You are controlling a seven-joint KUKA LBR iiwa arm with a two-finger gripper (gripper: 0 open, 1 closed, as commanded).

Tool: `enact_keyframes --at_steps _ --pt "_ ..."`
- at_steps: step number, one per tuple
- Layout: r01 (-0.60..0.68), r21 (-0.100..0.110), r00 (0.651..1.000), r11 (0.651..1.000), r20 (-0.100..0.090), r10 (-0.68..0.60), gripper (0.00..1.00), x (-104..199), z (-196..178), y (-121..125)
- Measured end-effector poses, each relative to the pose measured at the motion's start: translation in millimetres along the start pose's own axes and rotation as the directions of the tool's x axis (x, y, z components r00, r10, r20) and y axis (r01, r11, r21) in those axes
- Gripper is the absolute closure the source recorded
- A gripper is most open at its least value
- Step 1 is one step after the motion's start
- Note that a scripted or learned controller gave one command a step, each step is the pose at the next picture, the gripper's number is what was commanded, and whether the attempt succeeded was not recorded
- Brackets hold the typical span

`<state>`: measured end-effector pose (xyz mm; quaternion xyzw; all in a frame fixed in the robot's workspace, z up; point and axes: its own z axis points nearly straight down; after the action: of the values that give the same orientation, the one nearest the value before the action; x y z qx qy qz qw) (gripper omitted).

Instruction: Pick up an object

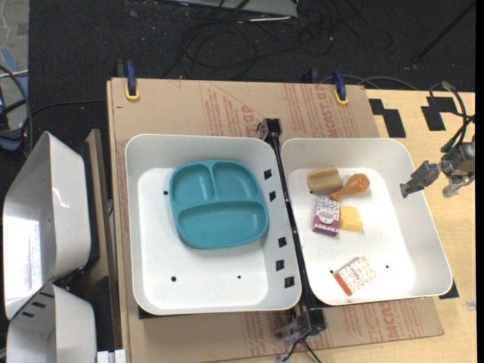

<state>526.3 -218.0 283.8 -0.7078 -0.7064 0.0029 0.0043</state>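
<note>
gripper (432,178) sat at right bin's (408,240) far edge, fingers apart, holding nothing | toy chicken leg (352,185) lay near | best: go straight down over it, then squeeze

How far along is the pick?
Nothing looks done: the bread piece, drumstick, purple carton, cheese cube and red-and-white packet all lie in the right bin. The gripper sits at that bin's right rim, holding nothing. Reach, grasp and lift remain.
</note>
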Motion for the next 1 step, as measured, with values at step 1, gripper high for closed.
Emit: enact_keyframes --at_steps 1 --pt "0.004 -0.01 1.0 1.0 0.003 -0.004 0.0 0.8 -5.7 2.1"
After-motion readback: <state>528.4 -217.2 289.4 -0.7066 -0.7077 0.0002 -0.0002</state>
